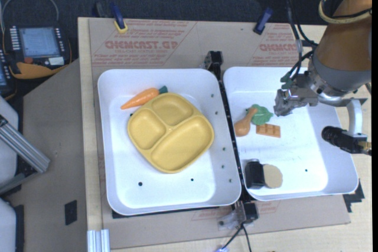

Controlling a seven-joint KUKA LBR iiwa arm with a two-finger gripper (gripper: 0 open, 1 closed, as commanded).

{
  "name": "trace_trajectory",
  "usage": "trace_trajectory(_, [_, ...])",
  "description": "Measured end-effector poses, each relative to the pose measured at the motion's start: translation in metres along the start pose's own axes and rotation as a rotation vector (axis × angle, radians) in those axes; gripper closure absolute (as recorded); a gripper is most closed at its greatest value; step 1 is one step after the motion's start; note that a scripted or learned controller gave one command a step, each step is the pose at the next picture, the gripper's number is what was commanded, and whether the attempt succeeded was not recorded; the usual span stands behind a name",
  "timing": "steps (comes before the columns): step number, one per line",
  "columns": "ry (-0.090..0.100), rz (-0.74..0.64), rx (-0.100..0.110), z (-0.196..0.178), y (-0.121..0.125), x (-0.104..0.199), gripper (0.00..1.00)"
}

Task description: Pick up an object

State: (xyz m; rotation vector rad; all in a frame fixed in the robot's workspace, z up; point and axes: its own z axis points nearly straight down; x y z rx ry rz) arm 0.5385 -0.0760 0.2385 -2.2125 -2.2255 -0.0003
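The hand [282, 104] hangs low over the right bin [307, 177], in its upper middle part, at the end of the grey arm [339, 65] with its orange band, which comes in from the right; whether the hand is wide or narrow I cannot tell, since its tip is dark and seen from above, and nothing shows plainly gripped in it. Just to its left lie three small things close together: one green toy piece [260, 115], nearly touching the tip of the hand; one tan drumstick-shaped toy [243, 124], its long axis running from lower left to upper right with the thick end at lower left and the thin end meeting the green piece; and one flat orange wedge [269, 131], lying roughly level, just below the green piece. Farther down, near the front left corner of the same bin, one black block [254, 173] sits touching one tan round disc [272, 176] on its right. The left bin [118, 144] holds one yellow divided plate [170, 133] with three compartments, and one toy carrot [140, 98] against the plate's upper left edge, its tip pointing left and down, its green top to the right. Both bins rest side by side on the brown surface [177, 38].
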Motion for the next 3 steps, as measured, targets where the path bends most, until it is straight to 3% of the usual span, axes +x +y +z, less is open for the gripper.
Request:
trace_trajectory(1, [0.0,-0.001,-0.004,-0.008,0.001,0.054,1.0])
trace_trajectory(3, [-0.001,0.0,0.002,0.018,0.0,0.164,1.0])
